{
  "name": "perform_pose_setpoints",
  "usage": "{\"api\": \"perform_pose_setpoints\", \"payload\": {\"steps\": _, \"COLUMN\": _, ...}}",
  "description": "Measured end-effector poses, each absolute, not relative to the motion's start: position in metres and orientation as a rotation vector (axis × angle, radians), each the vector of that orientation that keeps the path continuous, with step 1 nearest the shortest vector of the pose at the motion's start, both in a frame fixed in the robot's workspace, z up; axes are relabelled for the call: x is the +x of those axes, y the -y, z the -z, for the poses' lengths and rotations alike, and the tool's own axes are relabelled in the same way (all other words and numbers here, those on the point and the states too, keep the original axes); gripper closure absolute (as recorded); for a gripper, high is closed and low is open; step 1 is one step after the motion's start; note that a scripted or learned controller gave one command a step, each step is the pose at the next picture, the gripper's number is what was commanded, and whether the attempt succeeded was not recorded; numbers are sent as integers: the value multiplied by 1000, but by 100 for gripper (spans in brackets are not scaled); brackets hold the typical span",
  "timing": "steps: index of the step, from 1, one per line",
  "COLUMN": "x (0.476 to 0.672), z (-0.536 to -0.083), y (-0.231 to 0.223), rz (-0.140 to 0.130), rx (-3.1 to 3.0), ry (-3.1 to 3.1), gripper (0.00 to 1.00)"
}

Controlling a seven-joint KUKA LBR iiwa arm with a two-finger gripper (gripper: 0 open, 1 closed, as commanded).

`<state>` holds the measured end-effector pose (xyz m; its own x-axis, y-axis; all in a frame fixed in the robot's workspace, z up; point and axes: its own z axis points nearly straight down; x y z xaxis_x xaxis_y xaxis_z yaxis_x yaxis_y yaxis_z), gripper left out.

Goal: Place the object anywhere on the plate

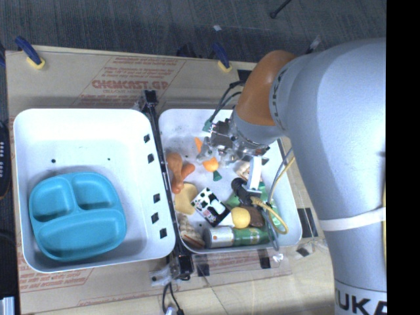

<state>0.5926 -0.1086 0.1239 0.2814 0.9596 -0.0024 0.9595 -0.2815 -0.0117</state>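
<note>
The grey arm [328, 143] reaches into the right bin [172, 125]. The blue plate [77, 213] lies in the left bin [39, 126]. The tool [220, 151] hovers above clutter, grip unreadable. Beside it an orange carrot-like object [176, 168] lies, long axis near-vertical.

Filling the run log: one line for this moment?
arm: over right bin | gripper: among clutter, grasp unclear | blue plate: left bin, bare

Two shallow white bins sit side by side on a brown cardboard sheet [131, 77] with red print, left bin [79, 133] mid-left of the frame, right bin [180, 126] at center. Blue clamps [31, 53] and [222, 58] grip the cardboard's top edge. Dark grey floor [164, 12] runs along the top.
</note>
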Motion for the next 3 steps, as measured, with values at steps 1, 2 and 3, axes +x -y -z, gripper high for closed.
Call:
{"api": "perform_pose_setpoints", "payload": {"steps": 1, "x": 640, "z": -245, "y": 98, "rz": 3, "rx": -2422, "ry": 2007, "gripper": 100}}
{"api": "perform_pose_setpoints", "payload": {"steps": 2, "x": 657, "z": -278, "y": 142, "rz": -8, "rx": -2804, "ry": 1413, "gripper": 100}}
{"api": "perform_pose_setpoints", "payload": {"steps": 3, "x": 655, "z": -220, "y": 196, "rz": -21, "rx": -2903, "ry": 1180, "gripper": 100}}
